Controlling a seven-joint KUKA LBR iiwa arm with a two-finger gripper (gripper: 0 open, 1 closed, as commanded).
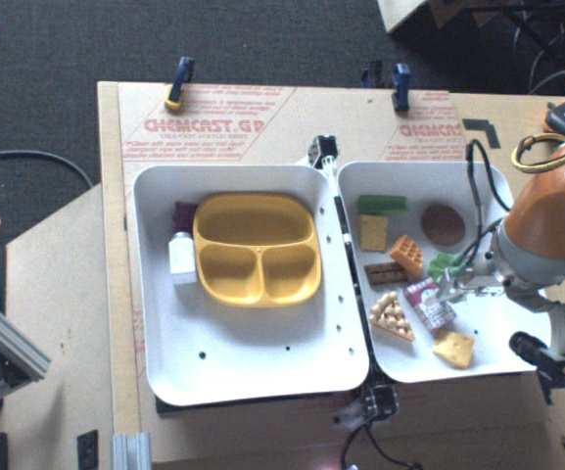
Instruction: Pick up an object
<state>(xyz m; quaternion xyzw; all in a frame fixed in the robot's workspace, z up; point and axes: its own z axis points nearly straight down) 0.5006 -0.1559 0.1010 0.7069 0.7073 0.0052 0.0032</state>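
Gripper point(450, 287) low in right bin point(488, 360), above wrapped snack point(429, 305); finger state unreadable, possibly touching green item point(445, 263).

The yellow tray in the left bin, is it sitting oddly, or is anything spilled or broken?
Nothing looks spilled or broken. The yellow tray lies flat but slightly askew in the left bin, with a small white bottle lying against its left edge. The toy foods sit scattered in the right bin.
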